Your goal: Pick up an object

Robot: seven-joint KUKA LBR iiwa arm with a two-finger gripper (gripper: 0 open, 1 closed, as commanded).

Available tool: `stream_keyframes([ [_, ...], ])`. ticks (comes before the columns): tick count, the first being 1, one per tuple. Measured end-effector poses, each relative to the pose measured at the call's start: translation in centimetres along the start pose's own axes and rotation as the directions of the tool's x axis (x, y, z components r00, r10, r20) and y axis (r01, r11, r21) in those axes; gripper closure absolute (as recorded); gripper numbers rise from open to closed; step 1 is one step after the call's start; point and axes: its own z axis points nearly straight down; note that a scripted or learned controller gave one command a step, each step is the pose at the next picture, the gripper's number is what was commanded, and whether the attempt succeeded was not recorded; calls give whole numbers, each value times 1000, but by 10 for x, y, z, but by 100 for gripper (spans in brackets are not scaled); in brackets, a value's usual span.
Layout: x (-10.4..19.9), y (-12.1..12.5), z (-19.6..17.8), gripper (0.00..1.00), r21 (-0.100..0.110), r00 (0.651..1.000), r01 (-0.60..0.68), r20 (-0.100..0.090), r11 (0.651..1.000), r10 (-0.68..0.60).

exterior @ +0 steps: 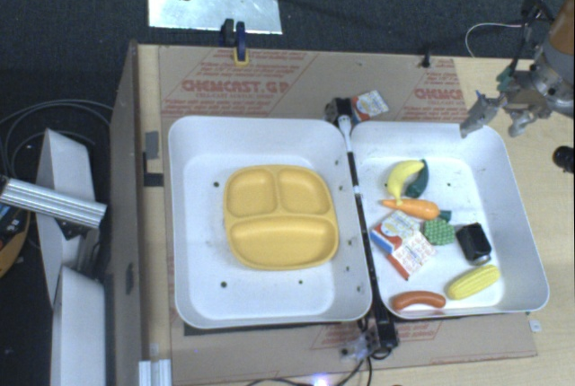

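Looking down on the bench, we count two white bins side by side: the left bin [193, 196] holds one yellow divided plate [280, 215], and the right bin [517, 196] holds seven small objects. These are one toy banana [403, 175] with a dark green piece [418, 181] tucked against its right side, one toy carrot [413, 207] just below them, one red, white and blue packet [404, 247] with a green knobbly item [440, 232] touching its upper right edge, one black block [473, 241] beside that, one yellow corn cob [473, 282] near the front right corner, and one red sausage [418, 300] along the front wall. We also see one small printed packet [368, 105] lying on the cardboard behind the seam between the bins. The arm enters at the upper right of the frame, its wrist held above the far right corner of the right bin. The gripper [500, 119] has its two fingers spread apart and pointing down and outward, with nothing between them; it touches none of the objects, which lie well apart from it in the bin's middle and front.
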Motion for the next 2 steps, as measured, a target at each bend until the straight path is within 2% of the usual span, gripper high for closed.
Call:
stream_keyframes([
  [1,61,10,163,0,5,1000,1,-2,1000,-1],
  [2,76,3,179,0,1,1000,2,0,1000,-2],
])
